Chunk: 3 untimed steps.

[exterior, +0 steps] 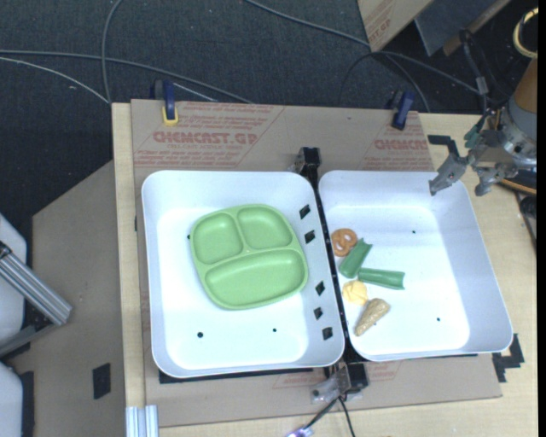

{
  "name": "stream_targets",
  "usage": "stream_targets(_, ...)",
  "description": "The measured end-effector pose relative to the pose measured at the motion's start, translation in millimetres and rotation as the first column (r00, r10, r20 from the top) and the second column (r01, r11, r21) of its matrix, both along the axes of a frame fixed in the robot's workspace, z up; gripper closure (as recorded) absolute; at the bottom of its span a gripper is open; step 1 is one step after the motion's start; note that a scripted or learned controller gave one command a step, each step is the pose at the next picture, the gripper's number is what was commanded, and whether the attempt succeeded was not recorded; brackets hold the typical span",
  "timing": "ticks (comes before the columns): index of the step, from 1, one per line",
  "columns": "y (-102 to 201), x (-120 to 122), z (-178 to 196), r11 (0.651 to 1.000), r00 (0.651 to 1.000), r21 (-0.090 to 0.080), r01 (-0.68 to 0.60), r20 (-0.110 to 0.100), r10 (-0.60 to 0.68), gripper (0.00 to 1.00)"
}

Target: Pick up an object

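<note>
Glossy white bins (409, 341), smooth green divided plate (248, 256), metal gripper (465, 175)

Blue clamps (171, 101) (401, 107) on board's far edge; cables (111, 60) beyond.

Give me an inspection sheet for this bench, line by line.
Surface: wooden board bearing left white bin and right white bin, side by side.
Job's things: in the right bin, near its left wall, a pretzel-like ring, two green pieces, a yellow piece and a tan cone.
Clutter: green divided plate in the left bin.
Grippers: gripper at the right bin's far right corner, holding nothing.
Cables: several cables across the dark floor.
Surroundings: blue clamps on the board's far edge; cardboard box.
</note>
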<state>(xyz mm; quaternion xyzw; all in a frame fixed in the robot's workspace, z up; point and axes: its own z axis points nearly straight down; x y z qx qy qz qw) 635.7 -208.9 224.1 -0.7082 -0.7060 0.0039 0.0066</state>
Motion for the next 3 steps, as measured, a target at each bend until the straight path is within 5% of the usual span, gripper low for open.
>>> stream_targets(1, 0.9, 2.9, 9.4, 1.0, 1.0, -0.003, -0.004, 0.015, 0.004, 0.0)
stream_targets(3, 12.4, 6.4, -93.0, 1.0, 1.0, -0.002, -0.005, 0.01, 0.005, 0.0)
